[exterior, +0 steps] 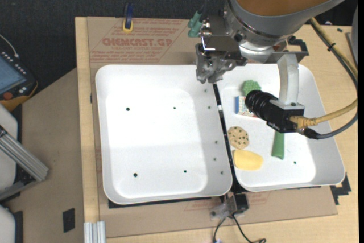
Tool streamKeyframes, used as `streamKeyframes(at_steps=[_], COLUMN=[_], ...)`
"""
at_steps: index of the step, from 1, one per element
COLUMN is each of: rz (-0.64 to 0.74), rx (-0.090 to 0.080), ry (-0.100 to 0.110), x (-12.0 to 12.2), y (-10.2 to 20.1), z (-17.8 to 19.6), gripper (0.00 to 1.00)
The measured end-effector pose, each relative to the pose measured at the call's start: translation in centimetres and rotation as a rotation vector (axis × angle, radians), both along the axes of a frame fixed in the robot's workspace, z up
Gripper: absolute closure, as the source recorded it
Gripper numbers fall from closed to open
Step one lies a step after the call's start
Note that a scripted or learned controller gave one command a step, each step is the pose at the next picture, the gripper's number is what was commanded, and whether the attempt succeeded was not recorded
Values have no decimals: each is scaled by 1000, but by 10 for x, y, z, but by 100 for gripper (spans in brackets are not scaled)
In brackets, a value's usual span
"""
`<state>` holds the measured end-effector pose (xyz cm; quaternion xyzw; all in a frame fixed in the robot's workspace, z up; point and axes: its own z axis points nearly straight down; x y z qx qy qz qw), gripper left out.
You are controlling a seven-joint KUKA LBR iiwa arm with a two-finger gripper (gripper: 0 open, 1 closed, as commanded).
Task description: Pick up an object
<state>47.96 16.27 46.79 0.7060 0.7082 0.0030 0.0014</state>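
My gripper [211, 73] hangs over the far end of the divide between the two bins, under the big grey and orange wrist. In the right bin [318, 171] lie a round speckled cookie [238, 135], a yellow wedge [248, 160], a green stick [278, 145], a green leafy piece [249, 87] and a small blue-and-white card [241, 106]. These all sit nearer and to the right of the gripper. Nothing shows in its grasp. The arm's black attachment [274, 111] covers part of the card and the stick's top.
The left bin [151, 134] shows bare white floor with a few small black dots. Both bins rest on a cardboard sheet [142, 37] with a blue-yellow clip [128, 19] at its far edge. A yellow cable [335, 116] runs off to the right.
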Motion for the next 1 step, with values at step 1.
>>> streamKeyframes(at_steps=[1], rz=[-2], rx=[-1], ry=[2], x=[0], y=[25], z=[50], gripper=[100])
